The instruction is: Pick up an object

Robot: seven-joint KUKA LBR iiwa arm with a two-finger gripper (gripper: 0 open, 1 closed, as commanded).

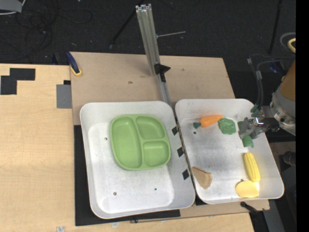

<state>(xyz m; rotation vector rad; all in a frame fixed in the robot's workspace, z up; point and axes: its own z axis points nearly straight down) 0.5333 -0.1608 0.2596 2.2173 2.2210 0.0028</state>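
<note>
End effector [249, 128] poss. over green obj [247, 140]; axis unclear.

We see a dark floor [72, 13] filling the top of the view, crossed by thin black cables [53, 21]. Below it lies a tan bench board [193, 76], with a pale wooden table surface [34, 144] beside it on the left, level with it and marked by a few black and grey square patches [63, 95]. An upright aluminium post [148, 37] rises from the back of the tan board, a thin rod sticking out sideways near its top. A small blue and yellow clamp [74, 64] sits at the board's back left corner. The light is even and soft, casting faint shadows.
</note>
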